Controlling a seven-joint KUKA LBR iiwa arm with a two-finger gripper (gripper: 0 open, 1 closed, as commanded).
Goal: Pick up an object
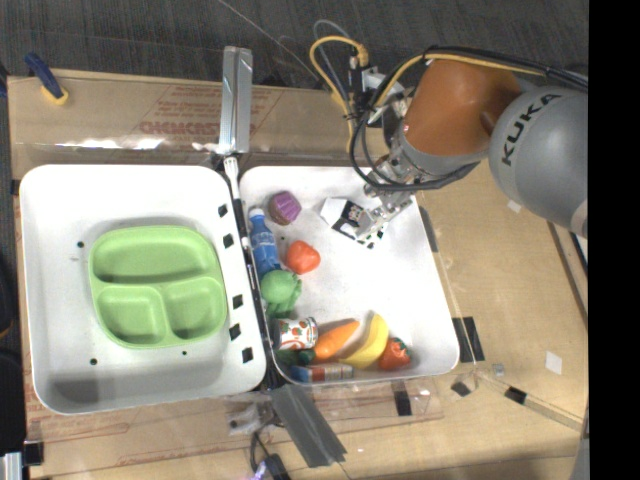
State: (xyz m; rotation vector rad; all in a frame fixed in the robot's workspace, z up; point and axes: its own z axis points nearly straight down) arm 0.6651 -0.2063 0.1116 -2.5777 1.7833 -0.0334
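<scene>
The likeliest target is the small black and white object (348, 216) lying near the back of the right bin (430, 298), just beside the gripper (383, 211), which hangs over the bin's back right part. Whether the two touch cannot be told from this angle, and nothing is seen held.

Judging by this, the step in hand is the approach or the closing on the object (the lift has not begun, since the object appears to rest on the bin floor). The next move calls for a firm hold on it and then a straight rise.

The other things lie well apart along the bin's left wall and front: a purple ball (285, 206), a blue bottle (262, 245), an orange-red ball (303, 258), a green lump (280, 290), a small can (296, 333) and a banana (372, 339) among crowded toy food. The left bin (50, 268) bears a green tray (157, 284).

The gripper's tip is small and dark against cables, so its state cannot be told. What the black and white object is stays unclear.
</scene>
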